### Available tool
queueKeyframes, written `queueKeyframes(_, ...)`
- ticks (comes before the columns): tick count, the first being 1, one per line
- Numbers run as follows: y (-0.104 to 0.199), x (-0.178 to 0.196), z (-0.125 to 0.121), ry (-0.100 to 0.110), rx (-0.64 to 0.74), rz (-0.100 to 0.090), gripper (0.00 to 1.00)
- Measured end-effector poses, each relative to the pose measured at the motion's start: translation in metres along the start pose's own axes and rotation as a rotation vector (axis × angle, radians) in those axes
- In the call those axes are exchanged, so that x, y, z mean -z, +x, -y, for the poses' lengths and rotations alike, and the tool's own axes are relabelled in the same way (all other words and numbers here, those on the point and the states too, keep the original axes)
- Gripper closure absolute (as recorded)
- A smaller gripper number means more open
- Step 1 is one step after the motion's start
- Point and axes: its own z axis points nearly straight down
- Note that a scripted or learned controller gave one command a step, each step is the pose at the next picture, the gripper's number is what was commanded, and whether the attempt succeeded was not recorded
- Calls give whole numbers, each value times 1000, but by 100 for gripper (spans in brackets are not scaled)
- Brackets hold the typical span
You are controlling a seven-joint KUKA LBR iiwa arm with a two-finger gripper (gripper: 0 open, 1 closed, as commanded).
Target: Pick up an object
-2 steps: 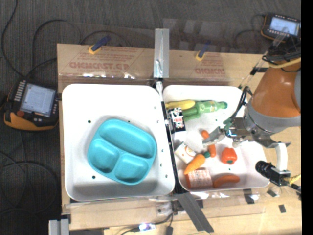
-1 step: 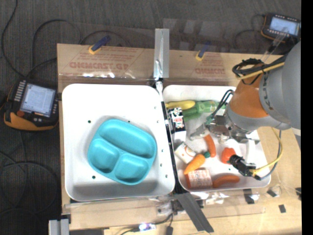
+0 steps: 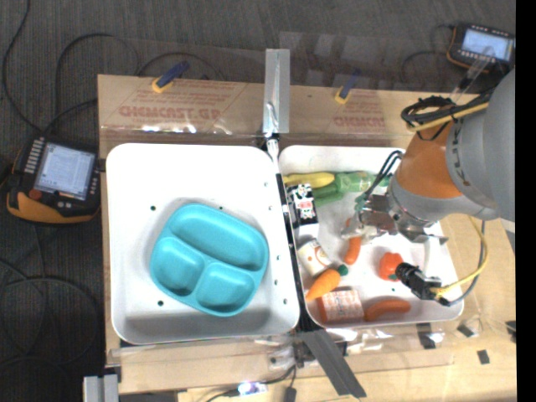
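Arm reaching from the right into the right bin [image 3: 435,308], gripper [image 3: 365,224] hanging over the toys.

A small orange carrot-shaped piece [image 3: 353,250], slim and tapered, is lying just under the gripper near the bin's middle; whether the fingers are spread or closed cannot be told. Around it are sitting a green bottle [image 3: 343,183] at the far wall, an orange round toy [image 3: 390,265] to its right, and a red sausage [image 3: 389,309] near the front. The left bin [image 3: 126,224] is holding a turquoise divided plate [image 3: 209,258].

It looked like a robotics lab: a bench [image 3: 193,111] with two white bins [image 3: 134,224] stood on grey carpet [image 3: 84,23] amid cables [image 3: 33,57] and teach pendants [image 3: 54,178].
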Motion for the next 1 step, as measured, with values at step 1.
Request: queueKeyframes(1, 78, 84, -10, 15, 80, 0, 100)
